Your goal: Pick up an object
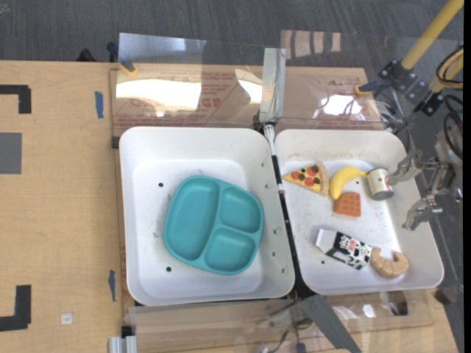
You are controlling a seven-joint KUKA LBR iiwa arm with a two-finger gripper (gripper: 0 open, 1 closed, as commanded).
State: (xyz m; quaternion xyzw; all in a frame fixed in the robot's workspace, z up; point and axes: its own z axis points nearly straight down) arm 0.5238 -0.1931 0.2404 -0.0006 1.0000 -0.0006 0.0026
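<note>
Looking down via camera view, we see 2 bins: left bin (pixel 140 160) w/ a teal divided plate (pixel 213 225), right bin (pixel 423 259) w/ 6 small items: pizza slice (pixel 308 177), banana (pixel 344 179), waffle (pixel 348 204), can (pixel 379 183), patterned box (pixel 344 248), croissant (pixel 389 263). Gripper (pixel 421 190) sits at the right bin's right rim, near the can; we cannot tell its state. We'd guess the can is light, stiff, a bit slick & prone to roll; best pinched across its round sides.

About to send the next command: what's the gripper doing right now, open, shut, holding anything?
Gripper: cannot be told whether open or closed; it sits at the right bin's right edge, nothing seen between its fingers.
</note>
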